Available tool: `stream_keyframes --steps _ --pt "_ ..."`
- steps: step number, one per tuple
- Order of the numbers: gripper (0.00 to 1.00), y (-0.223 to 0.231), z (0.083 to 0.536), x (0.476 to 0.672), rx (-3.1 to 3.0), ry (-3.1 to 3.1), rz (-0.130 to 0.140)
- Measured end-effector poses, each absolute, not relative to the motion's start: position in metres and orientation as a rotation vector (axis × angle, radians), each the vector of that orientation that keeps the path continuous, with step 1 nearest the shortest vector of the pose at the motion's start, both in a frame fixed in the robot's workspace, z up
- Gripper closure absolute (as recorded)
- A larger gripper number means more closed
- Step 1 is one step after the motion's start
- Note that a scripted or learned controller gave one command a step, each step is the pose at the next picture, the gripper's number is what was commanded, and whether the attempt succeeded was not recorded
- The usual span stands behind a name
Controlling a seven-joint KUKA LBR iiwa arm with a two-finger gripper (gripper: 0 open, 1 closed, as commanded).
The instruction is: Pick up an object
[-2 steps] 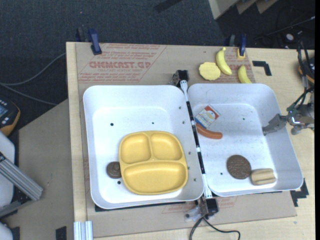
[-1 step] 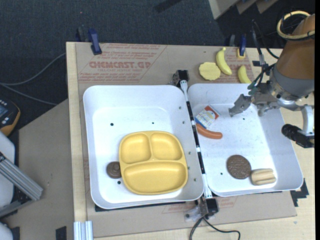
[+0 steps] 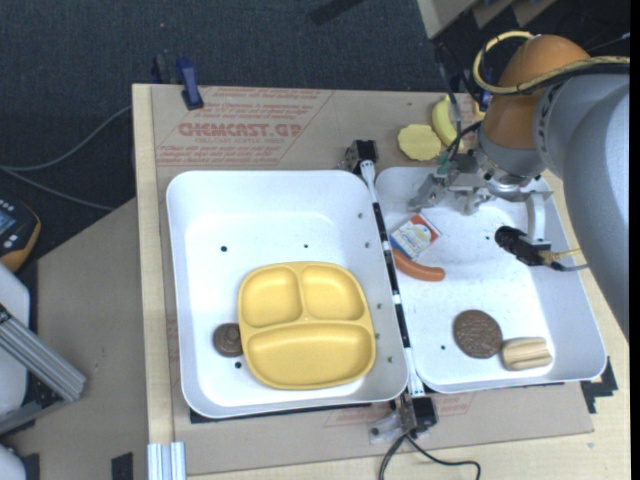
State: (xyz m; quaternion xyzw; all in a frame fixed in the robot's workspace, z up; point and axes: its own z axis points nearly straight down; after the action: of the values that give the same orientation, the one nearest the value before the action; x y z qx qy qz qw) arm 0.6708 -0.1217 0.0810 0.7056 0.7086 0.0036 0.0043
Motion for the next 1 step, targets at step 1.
stream_keyframes --steps 1 --pt "1.0 -0.1235 0.0992 0.67 2.21 2.215 0.012"
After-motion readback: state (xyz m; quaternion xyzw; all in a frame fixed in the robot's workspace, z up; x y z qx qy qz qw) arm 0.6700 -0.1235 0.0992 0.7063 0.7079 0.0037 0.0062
